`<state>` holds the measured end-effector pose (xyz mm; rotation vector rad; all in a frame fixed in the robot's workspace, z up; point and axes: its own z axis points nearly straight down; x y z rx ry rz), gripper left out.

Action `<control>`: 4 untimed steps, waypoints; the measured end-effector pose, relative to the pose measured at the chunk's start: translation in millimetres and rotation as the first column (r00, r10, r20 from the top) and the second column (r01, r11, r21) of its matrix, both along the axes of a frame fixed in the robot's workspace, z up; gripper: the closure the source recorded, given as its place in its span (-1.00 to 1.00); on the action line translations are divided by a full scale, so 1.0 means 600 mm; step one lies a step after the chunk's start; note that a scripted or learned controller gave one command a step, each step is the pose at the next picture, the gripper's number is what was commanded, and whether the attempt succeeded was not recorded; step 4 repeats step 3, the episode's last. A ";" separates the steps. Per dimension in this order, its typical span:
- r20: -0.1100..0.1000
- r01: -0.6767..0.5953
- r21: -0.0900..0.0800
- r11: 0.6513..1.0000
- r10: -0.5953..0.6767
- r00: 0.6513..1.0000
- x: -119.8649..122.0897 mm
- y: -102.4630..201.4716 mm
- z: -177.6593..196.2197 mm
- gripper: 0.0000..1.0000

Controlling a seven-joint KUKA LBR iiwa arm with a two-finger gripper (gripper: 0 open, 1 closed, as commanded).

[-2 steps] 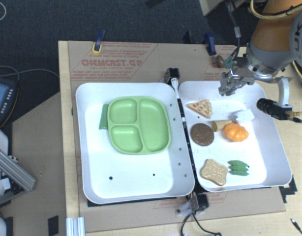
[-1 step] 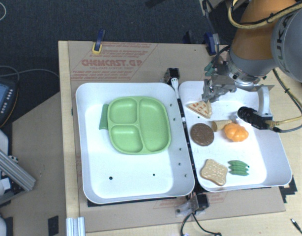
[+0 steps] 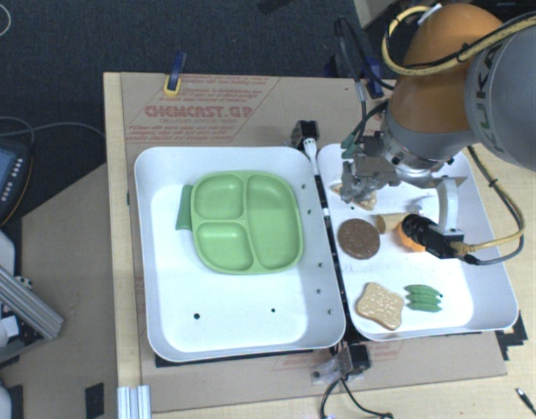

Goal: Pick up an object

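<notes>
My gripper hangs low over the back left of the right bin, right above a small tan food piece that peeks out beneath it. In front of it lies a round brown cookie-like disc. An orange object sits to the disc's right, partly behind a black part of the arm. Near the bin's front edge rest a slice of toast and green pea pods.
The left bin holds a green divided plate. A black clamp sits at the back between the bins. The orange-banded arm looms over the back of the right bin. Cables trail along its right side.
</notes>
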<state>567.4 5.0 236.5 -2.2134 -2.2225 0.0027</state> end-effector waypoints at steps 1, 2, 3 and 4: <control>-0.002 0.000 0.000 1.000 0.000 1.000 -0.053 0.065 -0.024 1.00; 0.007 0.002 -0.002 1.000 -0.002 1.000 -0.047 0.082 -0.003 1.00; 0.000 0.004 -0.002 1.000 -0.004 1.000 -0.053 0.088 -0.032 1.00; 0.000 0.004 -0.002 1.000 -0.004 1.000 -0.053 0.088 -0.032 1.00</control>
